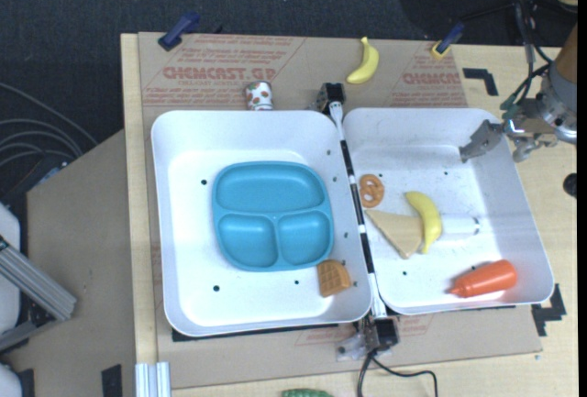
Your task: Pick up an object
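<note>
Pincer (pixel 484 144), jaw state impossible to tell, hovers at approach stage; next it must descend toward the banana (pixel 425 219) below-left.

— Where is room lying open?
— Along the right bin's (pixel 514 193) back floor.
— What is blocking?
— Pretzel (pixel 371 190), banana (pixel 425 218), wedge (pixel 394 230) and carrot (pixel 483 279) are crowding its front.
</note>
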`<state>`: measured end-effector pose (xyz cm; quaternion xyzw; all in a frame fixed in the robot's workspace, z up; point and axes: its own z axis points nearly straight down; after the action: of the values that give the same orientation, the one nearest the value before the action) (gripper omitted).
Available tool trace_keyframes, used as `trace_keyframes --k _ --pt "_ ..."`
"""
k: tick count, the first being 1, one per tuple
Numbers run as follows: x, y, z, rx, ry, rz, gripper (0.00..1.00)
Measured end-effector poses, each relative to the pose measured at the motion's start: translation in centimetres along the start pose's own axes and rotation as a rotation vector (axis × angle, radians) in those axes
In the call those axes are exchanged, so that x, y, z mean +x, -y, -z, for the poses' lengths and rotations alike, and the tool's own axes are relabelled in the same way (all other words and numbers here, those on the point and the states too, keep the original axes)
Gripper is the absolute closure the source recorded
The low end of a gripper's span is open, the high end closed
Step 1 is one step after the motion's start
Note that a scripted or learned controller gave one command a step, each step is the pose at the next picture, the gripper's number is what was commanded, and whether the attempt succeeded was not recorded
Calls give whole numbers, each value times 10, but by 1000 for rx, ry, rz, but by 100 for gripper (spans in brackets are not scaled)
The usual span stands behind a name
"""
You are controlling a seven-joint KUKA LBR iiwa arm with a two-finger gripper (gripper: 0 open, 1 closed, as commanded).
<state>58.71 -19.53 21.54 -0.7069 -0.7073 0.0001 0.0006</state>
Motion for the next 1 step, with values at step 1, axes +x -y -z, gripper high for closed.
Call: trace_keyframes --k 1 --pt "56 -46 -115 3 -2 0 0"
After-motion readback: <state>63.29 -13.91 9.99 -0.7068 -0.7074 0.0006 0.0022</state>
